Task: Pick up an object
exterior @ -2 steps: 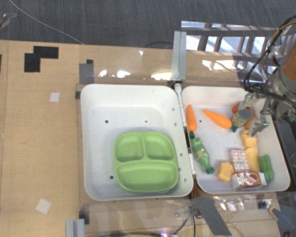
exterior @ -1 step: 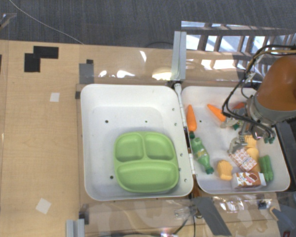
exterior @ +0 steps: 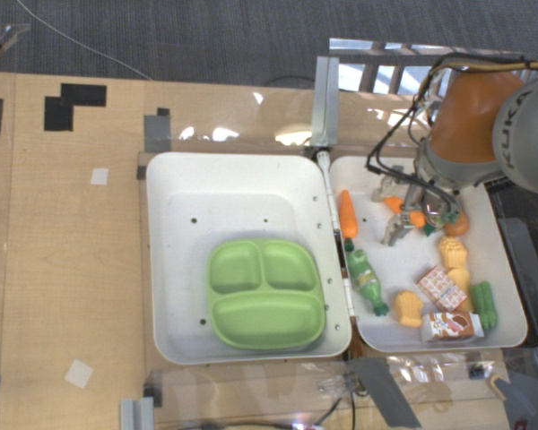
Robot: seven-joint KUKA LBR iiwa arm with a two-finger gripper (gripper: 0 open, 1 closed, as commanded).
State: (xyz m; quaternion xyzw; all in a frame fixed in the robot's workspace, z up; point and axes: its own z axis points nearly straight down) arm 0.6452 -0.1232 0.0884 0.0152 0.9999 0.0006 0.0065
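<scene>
Landmark: the metal divider post at the far edge of the bench, where the two bins meet.
Left bin: set to the left of the post and nearer the camera.
Green plate: a three-compartment tray, laid flat in the left bin, well below the post and slightly left of it.
Right bin: set to the right of the post.
Carrot: laid just below the post, beside the bins' shared wall.
Green bottle: laid on its side further below the post, along the same wall.
Gripper: lowered into the far part of the right bin, right of the post; a small orange piece is seen close to it, but whether anything is clasped, or how wide the jaws stand, cannot be told.
Yellow pieces: placed further right, near the bin's middle.
Juice carton: laid at the near edge, far below and right of the post.
Green pepper: laid at the right wall.
</scene>
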